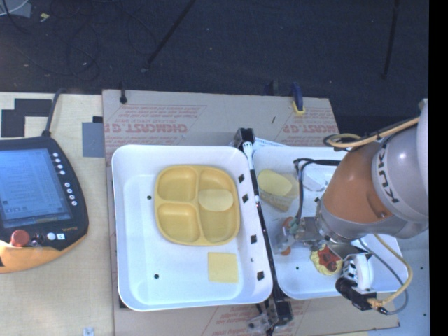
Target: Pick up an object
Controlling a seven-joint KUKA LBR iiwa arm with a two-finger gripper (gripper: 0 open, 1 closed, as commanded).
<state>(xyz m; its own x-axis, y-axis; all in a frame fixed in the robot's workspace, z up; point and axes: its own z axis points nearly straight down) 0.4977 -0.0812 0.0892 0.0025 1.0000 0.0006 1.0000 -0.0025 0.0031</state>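
Observation:
The arm (371,187) reaches in from the right and hangs low over the right bin (308,289). My gripper (290,235) is down near that bin's left side, just below a pale yellow block (274,184) and apart from it. A small red and yellow object (325,260) lies by the wrist, toward the bin's front. The arm hides much of the right bin's floor. The left bin (133,257) holds a yellow divided plate (183,219) with a pale yellow round piece (215,200) in its upper right compartment. A flat yellow square (223,267) lies on the bin floor in front of the plate.
A black divider with clips (255,215) runs between the two bins. A teach pendant (38,194) lies on the bench at far left. Cables (392,296) loop off the wrist over the right bin's front corner. Cardboard (210,117) lies under both bins.

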